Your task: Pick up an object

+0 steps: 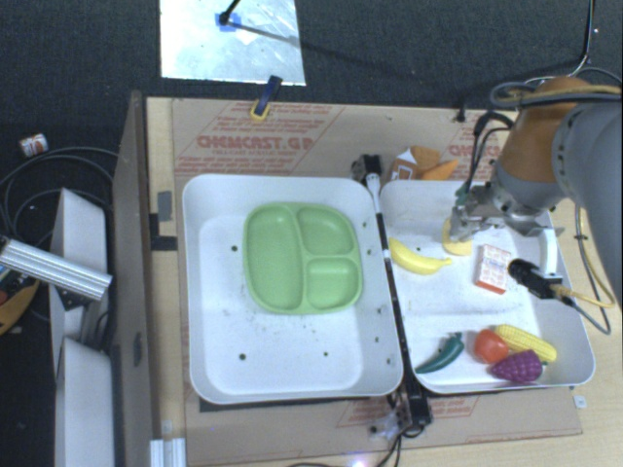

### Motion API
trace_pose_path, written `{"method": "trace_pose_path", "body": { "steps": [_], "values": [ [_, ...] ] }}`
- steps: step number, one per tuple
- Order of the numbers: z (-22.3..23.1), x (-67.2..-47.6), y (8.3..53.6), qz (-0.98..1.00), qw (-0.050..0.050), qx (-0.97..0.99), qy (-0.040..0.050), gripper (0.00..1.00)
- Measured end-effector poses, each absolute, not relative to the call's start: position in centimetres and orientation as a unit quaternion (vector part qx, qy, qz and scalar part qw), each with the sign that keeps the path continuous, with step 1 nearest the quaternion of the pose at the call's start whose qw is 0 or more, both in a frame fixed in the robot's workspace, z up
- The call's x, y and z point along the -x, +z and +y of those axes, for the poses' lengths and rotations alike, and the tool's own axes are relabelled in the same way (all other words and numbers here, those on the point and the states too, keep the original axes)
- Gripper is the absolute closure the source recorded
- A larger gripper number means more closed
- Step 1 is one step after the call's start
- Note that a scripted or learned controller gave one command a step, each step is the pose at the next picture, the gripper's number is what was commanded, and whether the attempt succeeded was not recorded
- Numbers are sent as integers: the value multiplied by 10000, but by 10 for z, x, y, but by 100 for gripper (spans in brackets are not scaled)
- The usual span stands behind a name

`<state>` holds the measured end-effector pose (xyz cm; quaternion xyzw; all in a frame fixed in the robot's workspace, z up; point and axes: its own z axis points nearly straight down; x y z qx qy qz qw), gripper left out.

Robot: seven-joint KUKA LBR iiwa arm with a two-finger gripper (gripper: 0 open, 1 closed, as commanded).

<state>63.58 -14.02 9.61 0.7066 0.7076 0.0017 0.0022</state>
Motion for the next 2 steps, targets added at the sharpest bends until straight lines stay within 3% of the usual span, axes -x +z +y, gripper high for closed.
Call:
{"method": "trace_pose_path", "body": {
  "steps": [1, 2],
  "values": [
    [-140, -636, 96, 7077, 18, -7065, 14, 0],
    [-165, -631, 109, 7070, 19, -7072, 7, 0]
  ]
}}
